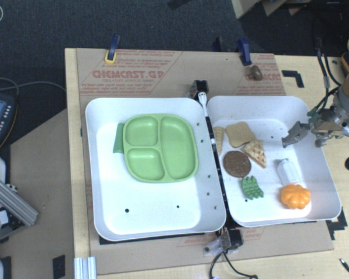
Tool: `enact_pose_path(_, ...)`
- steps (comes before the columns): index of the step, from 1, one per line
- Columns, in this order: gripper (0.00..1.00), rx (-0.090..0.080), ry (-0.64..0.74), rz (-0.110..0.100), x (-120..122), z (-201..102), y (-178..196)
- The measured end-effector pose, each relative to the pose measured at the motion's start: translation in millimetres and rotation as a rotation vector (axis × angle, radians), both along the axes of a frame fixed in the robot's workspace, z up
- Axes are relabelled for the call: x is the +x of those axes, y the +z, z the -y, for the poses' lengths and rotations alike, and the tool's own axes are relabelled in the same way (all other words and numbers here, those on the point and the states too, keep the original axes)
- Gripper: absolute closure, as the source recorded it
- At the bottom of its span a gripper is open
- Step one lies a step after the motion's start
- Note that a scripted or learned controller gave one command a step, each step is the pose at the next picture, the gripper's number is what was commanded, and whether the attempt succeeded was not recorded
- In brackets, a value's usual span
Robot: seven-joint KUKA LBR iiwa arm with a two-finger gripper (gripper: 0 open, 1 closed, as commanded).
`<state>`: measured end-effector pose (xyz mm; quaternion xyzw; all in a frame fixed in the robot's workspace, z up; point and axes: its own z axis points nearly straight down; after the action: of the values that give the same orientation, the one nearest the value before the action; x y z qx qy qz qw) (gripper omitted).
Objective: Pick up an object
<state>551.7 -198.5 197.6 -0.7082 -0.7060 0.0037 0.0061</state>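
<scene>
Bench: two white bins (99, 156) sitting side by side.
Gripper (305, 133): hovering at three o'clock, fingers apart, gripping nothing.
Orange pumpkin (294, 196): looking light, rigid, slippery; pinching across its middle seems best.

Open floor at right bin's (323, 173) far corner; food clustered beside white bottle (288, 170).

Both white bins, the left bin (104, 173) and the right bin (320, 173), look like smooth, faintly glossy plastic, and the green divided plate (160, 147) is matt plastic. The table (81, 74) is covered in dull brown printed paper or board. The orange pumpkin toy (295, 196) has a smooth sheen, while the brown round patty (237, 163) looks rough and matt.
</scene>
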Motion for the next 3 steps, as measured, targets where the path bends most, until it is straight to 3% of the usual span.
enact_pose_path(1,0.0,-0.003,0.003,0.014,3,0,8)
enact_pose_path(2,0.0,-0.001,0.003,0.007,6,8,-49)
enact_pose_path(3,0.0,0.0,0.003,0.008,5,-1,-97)
